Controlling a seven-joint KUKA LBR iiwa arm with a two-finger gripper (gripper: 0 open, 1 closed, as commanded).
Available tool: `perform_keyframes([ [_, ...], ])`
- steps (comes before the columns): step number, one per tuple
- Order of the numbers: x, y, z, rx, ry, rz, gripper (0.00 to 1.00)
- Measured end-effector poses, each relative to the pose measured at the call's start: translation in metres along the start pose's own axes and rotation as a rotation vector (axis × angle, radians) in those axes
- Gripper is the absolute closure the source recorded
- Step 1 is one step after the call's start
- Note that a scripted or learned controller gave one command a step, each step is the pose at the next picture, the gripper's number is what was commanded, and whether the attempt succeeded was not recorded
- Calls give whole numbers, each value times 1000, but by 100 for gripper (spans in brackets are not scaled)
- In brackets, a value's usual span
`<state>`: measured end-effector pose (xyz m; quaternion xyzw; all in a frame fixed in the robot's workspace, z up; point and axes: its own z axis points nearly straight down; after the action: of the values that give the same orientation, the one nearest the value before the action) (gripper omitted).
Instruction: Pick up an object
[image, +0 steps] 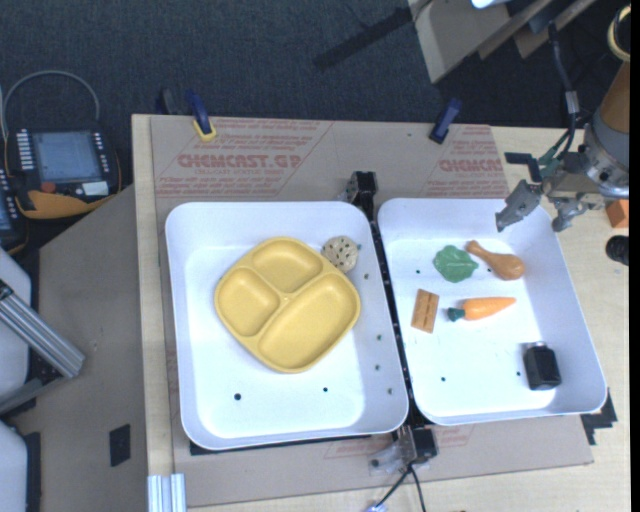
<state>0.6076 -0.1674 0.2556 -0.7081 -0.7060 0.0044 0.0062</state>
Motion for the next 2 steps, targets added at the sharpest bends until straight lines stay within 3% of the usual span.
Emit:
perform_keyframes([
  [1, 1, 2, -8, -14, -2, -3, 0],
  [2, 4, -6, 37, -13, -2, -3, 0],
])
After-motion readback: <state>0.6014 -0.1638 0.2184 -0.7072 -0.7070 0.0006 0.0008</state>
